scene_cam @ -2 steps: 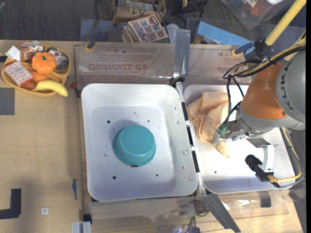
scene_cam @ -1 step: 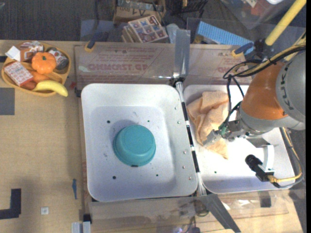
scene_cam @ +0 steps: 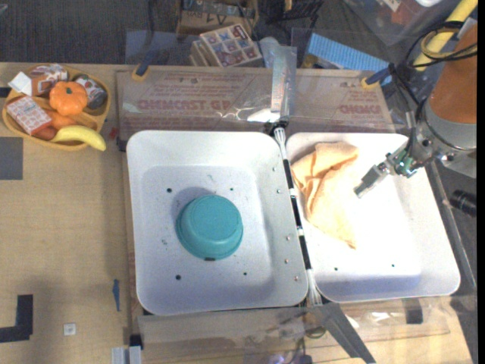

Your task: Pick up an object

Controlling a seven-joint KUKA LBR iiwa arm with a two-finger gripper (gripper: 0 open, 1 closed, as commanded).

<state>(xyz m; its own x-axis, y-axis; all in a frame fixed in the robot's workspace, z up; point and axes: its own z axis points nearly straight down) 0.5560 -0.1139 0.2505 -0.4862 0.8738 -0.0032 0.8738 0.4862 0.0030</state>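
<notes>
Arm (scene_cam: 455, 105): reaching in from the right edge, orange band up top, grey wrist angling down and left over the right bin's (scene_cam: 424, 279) far corner.
Gripper (scene_cam: 367, 183): pointing down-left, hanging over the right bin's white floor, just right of the cloth.
Fingers: too small and blurred here, so I cannot tell whether they are spread or pressed together; nothing visible between them.
Cloth (scene_cam: 326, 192): pale orange, crumpled, lying along the left side of the right bin against the divider; near the gripper tip but apart from it.
Bowl (scene_cam: 210, 227): teal, upside down, sitting in the middle of the left bin (scene_cam: 151, 279), well away from the arm.
Off the bins: a yellow dish of toy food (scene_cam: 57, 108) with a banana and a small pumpkin, far left on the bench.
</notes>
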